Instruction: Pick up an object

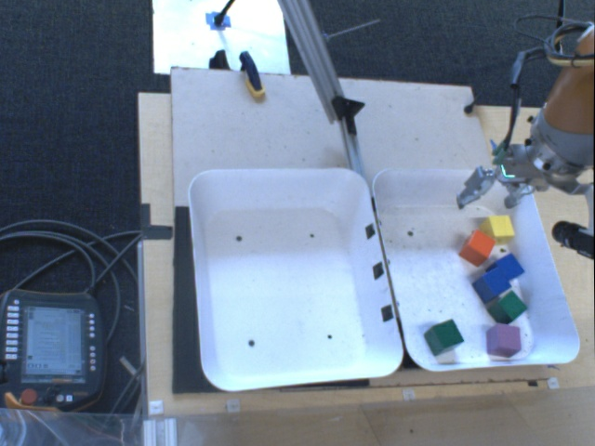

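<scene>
Camera view: jaws (490,187) look spread and hold nothing, hovering over right bin (418,277) far edge. Nearest targets: yellow cube (499,227), orange cube (478,247) by the right wall. Descend straight, straddle one cube only.

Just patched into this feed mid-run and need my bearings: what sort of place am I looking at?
Most likely a robotics lab test bench, not a home or factory line. Two white bins sit side by side on a board, coloured blocks lie in the right one, and a control pendant with cables rests on dark carpet.
</scene>
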{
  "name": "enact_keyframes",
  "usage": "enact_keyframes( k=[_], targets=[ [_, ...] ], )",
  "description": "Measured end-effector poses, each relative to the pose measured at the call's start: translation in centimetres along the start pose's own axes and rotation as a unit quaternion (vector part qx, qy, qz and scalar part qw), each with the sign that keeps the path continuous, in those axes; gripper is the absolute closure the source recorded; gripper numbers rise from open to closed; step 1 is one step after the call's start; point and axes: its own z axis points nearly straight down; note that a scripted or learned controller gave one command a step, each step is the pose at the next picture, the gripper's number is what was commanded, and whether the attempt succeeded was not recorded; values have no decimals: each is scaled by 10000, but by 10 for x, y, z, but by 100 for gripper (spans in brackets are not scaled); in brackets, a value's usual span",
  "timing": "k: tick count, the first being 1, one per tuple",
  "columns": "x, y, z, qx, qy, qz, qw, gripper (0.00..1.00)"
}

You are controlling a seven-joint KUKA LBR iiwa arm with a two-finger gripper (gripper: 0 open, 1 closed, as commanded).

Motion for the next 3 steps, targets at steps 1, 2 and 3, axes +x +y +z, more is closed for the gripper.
enact_keyframes(
  k=[1, 2, 3],
  targets=[
    [0, 1, -3, -20, -8, -7, 10000, 0],
    [6, -5, 57, 5, -1, 4, 10000, 0],
    [3, -1, 100, -75, -47, 7, 10000, 0]
  ],
)
